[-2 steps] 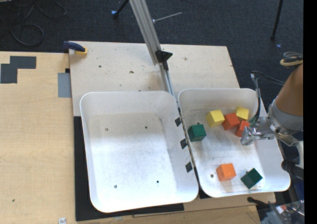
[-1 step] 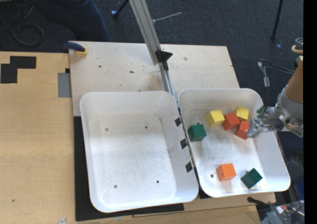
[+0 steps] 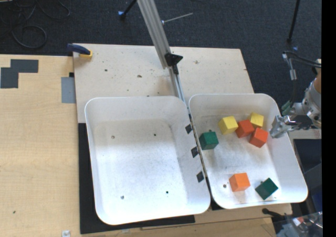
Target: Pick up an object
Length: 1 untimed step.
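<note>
At the far left corner of the pale wooden bench top (image 3: 210, 68) lies a small blue-and-yellow clamp (image 3: 80, 51). An aluminium rail (image 3: 153, 21) slants down from the far side to the bench and meets a black bracket (image 3: 172, 60) near its far edge, with a thin rod going on towards the seam between the two bins. The left white bin (image 3: 100, 126) shows a speckled floor with a few dark dots. Three small black tabs (image 3: 194, 151) sit along the shared rims between the bins. In the right white bin (image 3: 286, 175), a dark green cube (image 3: 209, 140) sits close to the left wall, about halfway along it. Beyond it, towards the far right corner, a cluster gathers: a yellow cube (image 3: 229, 124), an orange-red cube (image 3: 244, 128) just beside it, a second, smaller yellow cube (image 3: 256, 120) at the far side, and another orange-red cube (image 3: 258, 138) touching the cluster's near right side. Nearer the front edge lie an orange cube (image 3: 240, 181) and, to its right, a tilted dark green cube (image 3: 266, 188), the two slightly apart. The gripper (image 3: 277, 126) hangs at the right rim of this bin, just beside the cluster; I cannot tell how far its claw is spread, and no cube is seen in it.
</note>
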Tool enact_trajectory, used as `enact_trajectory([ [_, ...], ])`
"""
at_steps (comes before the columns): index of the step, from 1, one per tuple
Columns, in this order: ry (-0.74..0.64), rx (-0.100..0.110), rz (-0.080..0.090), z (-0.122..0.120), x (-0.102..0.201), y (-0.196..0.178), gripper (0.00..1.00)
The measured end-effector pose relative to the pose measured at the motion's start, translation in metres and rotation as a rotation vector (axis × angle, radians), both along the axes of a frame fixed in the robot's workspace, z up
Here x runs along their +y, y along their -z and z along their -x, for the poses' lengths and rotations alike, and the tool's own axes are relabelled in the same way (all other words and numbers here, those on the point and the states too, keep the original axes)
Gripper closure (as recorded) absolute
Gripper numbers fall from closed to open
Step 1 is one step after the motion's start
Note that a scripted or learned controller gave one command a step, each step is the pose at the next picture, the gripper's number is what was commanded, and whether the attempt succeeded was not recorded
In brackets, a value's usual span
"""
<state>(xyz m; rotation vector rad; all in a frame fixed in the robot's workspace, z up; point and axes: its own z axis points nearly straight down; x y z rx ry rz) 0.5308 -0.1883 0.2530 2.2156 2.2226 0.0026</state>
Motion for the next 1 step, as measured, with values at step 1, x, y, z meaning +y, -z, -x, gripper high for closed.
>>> enact_trajectory([
  [1,-0.002,0.007,-0.004,0.0081,0.0528,0.0104,1.00],
])
